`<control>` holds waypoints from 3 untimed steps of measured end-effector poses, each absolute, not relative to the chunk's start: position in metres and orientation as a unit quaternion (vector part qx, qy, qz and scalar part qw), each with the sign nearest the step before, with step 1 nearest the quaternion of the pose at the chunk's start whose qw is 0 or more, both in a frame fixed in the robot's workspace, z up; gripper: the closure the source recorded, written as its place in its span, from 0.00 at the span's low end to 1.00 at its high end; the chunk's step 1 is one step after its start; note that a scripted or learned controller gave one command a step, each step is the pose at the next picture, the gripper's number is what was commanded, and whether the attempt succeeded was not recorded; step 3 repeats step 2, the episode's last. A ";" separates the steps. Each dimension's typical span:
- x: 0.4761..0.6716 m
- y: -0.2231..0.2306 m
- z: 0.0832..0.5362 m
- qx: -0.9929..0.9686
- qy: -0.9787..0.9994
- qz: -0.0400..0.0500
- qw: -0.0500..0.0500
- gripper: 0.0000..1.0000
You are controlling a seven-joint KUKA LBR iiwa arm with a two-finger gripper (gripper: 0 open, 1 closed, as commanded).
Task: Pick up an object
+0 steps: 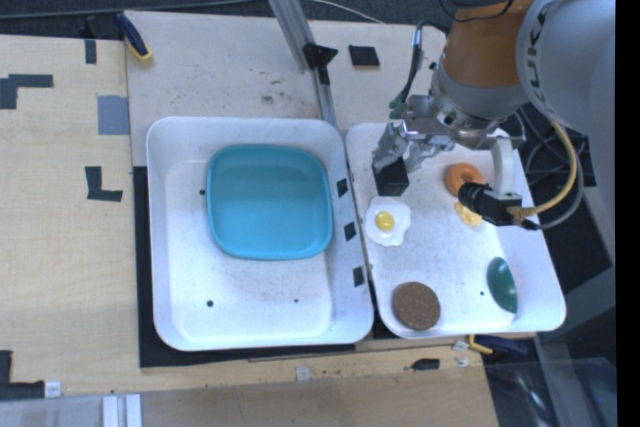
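Note:
My gripper (391, 177) hangs over the upper left part of the right bin (545, 315), just above a toy fried egg (386, 223) with a yellow yolk. An orange round toy (462, 177) lies to the gripper's right, partly behind the arm's cabling, with a small yellow-orange piece (468, 212) below it. A brown round patty (415, 305) rests near the bin's front edge. A dark green piece (502, 283) lies at the front right. I see nothing held in the gripper.
The left bin (180, 305) holds a light blue square plate (268, 202). A grey metal pole (290, 5) slants down to the gap between the bins. The arm's grey and orange body (510, 25) covers the right bin's far corner.

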State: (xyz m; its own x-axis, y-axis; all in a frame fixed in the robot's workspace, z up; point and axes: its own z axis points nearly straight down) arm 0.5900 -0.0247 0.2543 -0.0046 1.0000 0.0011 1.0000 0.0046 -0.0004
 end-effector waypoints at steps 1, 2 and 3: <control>0.593 0.028 0.238 -0.706 -0.708 0.000 0.001 1.00; 0.590 0.082 0.243 -0.705 -0.709 0.000 0.001 1.00; 0.590 0.082 0.243 -0.705 -0.709 0.000 0.001 1.00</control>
